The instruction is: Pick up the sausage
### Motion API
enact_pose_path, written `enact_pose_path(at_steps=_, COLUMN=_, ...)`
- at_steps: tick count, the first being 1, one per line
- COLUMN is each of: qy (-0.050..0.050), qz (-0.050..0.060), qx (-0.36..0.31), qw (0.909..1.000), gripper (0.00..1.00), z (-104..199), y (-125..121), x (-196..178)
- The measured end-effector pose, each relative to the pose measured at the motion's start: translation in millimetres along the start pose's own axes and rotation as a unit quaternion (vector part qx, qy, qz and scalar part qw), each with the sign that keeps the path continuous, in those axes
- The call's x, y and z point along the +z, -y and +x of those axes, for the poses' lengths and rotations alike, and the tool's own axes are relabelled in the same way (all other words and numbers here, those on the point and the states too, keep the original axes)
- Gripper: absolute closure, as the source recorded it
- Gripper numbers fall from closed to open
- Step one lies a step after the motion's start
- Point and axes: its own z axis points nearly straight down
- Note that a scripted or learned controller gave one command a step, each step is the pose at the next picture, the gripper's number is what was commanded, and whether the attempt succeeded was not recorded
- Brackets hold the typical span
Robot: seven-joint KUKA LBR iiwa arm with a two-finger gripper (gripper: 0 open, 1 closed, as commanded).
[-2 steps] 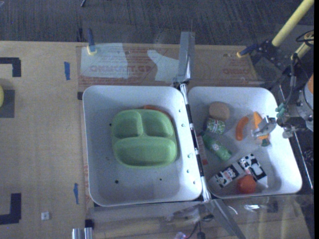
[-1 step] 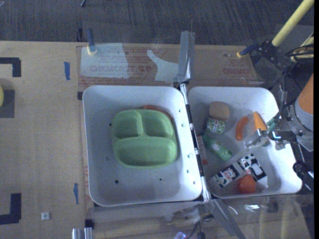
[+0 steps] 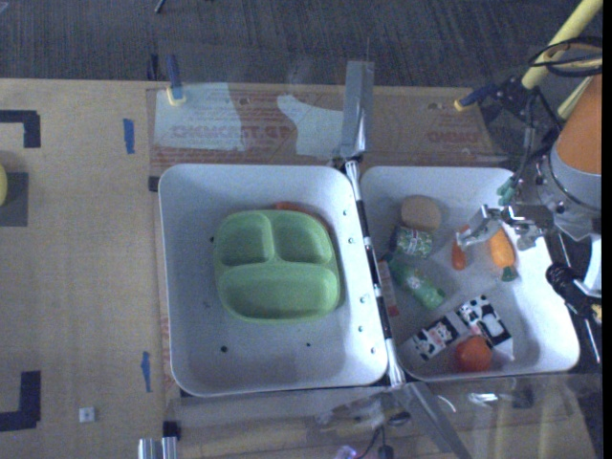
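Note:
A small reddish-orange sausage-like piece (image 3: 459,255) lies in the right bin (image 3: 545,347), near its middle. My gripper (image 3: 494,226) hangs over the bin's upper right part, just right of and above that piece. An orange carrot-shaped item (image 3: 502,250) lies directly under the gripper. From this angle nothing can be made out held in the gripper.
The right bin also holds a brown rounded item (image 3: 421,211), a green can (image 3: 413,243), a green bottle (image 3: 422,289), two black-and-white cartons (image 3: 436,337) (image 3: 484,318) and a red tomato (image 3: 471,353). The left bin (image 3: 186,285) holds a green divided plate (image 3: 277,264).

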Motion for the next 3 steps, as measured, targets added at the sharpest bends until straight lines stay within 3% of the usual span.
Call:
enact_pose_path(at_steps=1, qy=0.000, qz=0.001, qx=-0.002, qw=1.0000, gripper=0.00, z=-27, y=-39, x=120)
enact_pose_path(at_steps=2, qy=0.000, qz=-0.001, qx=0.000, qw=1.0000, gripper=0.00, z=-15, y=-32, x=158)
enact_pose_path(at_steps=3, qy=0.000, qz=-0.001, qx=-0.054, qw=0.9985, gripper=0.00, z=-14, y=-18, x=158)
